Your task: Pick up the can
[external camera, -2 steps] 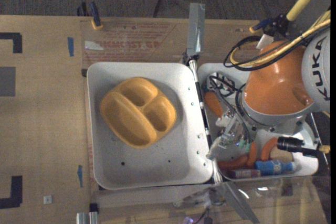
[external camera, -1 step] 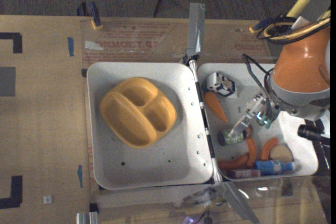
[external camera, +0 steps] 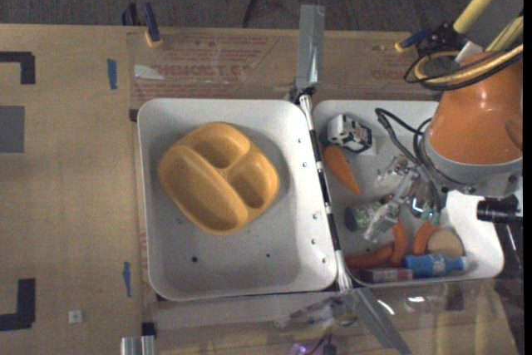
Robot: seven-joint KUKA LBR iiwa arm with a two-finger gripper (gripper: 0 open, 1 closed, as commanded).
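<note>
Cardboard [external camera: 66,179] covers the bench at far left. Next, the left bin [external camera: 166,262] holds a yellow divided plate [external camera: 218,175]. In the right bin [external camera: 490,258] lie a carrot [external camera: 341,168], a white toy [external camera: 349,131] and the can [external camera: 363,217], on its side near the bin's middle. The gripper [external camera: 391,208] sits just beside the can; whether it grips cannot be told. A blue tube [external camera: 432,265] lies along the near wall.

Two shallow white plastic bins [external camera: 166,262] sat side by side on the bench. One yellow three-compartment plate [external camera: 218,176] lay in the left bin. The right held one orange toy carrot [external camera: 341,168], one blue tube [external camera: 432,265] and one small black-and-white can [external camera: 347,131].
</note>
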